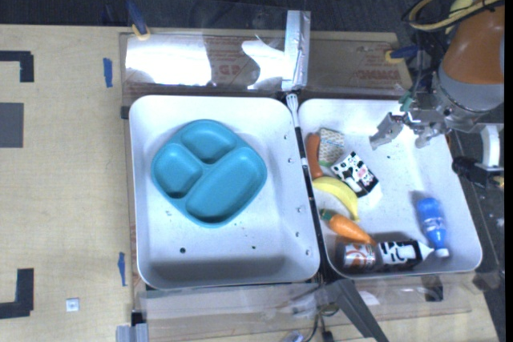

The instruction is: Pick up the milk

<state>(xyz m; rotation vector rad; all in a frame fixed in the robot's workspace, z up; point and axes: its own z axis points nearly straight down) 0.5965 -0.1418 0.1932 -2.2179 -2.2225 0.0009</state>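
1. Milk carton (355, 173), black-and-white cow pattern, lying tilted in the right bin (461, 196), below and to the left of the gripper (407, 130), apart from it.
2. Gripper hanging over the upper part of the right bin, fingers spread wide apart, nothing between them.
3. Just beside the carton on its far side from the gripper: a banana (337, 194), touching or nearly touching the carton's lower left edge.
4. Above the carton, a small patterned packet (331, 144), left of the gripper and slightly lower.
5. Further left of that, against the bin wall, a reddish-orange sausage-shaped thing (313, 153).
6. Well below the gripper, a carrot (348, 227), and beneath it a dark bottle (390, 253) with a cow-print label, lying on its side along the near wall.
7. Below and slightly right of the gripper, a small blue bottle (432, 222) lying with its white cap toward the near wall.
8. Far left of the gripper, in the left bin (160, 256), a blue divided plate (208, 171).
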